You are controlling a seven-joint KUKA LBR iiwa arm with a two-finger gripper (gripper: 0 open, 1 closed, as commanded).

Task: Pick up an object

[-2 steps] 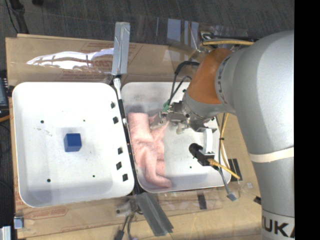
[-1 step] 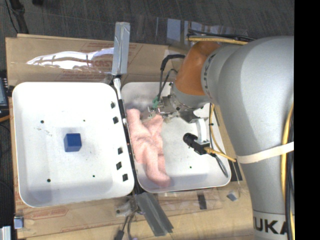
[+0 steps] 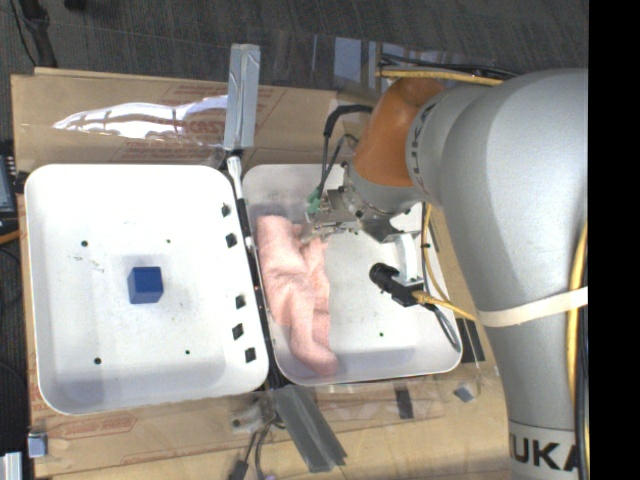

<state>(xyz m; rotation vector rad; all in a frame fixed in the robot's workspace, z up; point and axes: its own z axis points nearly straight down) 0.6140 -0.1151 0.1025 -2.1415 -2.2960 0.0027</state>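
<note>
Cloth (image 3: 297,293), pink and crumpled, looks light, limp and easy to bunch; a pinch on a raised fold near its upper end should lift it. It lies along the right bin's (image 3: 440,353) left wall, with the hand (image 3: 330,211) just above its upper end. Whether the hand is apart or together, I cannot tell.
</note>
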